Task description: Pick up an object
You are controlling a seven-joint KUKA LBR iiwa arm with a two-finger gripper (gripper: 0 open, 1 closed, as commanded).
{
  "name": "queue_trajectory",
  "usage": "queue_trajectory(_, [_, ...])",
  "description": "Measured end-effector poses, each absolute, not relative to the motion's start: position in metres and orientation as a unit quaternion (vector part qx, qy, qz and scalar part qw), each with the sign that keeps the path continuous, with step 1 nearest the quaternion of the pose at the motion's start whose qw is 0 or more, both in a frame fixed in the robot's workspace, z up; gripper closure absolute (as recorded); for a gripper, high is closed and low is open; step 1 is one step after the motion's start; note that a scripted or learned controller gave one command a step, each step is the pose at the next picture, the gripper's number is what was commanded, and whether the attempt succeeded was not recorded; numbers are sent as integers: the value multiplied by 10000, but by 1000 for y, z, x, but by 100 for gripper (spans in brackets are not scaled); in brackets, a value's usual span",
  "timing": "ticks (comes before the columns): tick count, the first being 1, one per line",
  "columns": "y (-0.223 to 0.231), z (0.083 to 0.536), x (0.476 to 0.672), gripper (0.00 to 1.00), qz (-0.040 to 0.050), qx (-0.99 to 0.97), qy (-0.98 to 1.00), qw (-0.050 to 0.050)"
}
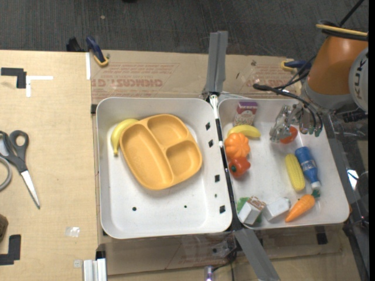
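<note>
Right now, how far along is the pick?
Done: the gripper has reached into the right bin and sits low over a small red-orange object. In hand: nothing lifted clear; the object looks to be between the jaws, at bin level. Left: a firm grip and the lift. The corn and blue bottle lie untouched.

Arm (343,63) cut off by the right frame edge — only the orange band and wrist visible. Gripper (285,127) sits over a small red-orange object (287,136), mostly covering it; type unclear, finger state unclear. Banana (119,134) half hidden behind the yellow divided plate (159,151). Scissors (20,163) at left edge — one handle loop cropped. Label on the small carton (246,111) too small to read.
</note>
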State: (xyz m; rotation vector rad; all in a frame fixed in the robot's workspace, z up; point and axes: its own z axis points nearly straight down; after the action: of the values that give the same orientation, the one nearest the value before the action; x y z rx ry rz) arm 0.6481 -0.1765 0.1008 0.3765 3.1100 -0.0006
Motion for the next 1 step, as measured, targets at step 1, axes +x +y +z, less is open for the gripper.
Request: queue_trajectory(1, [-104,215,641,100,2,897,9960,8])
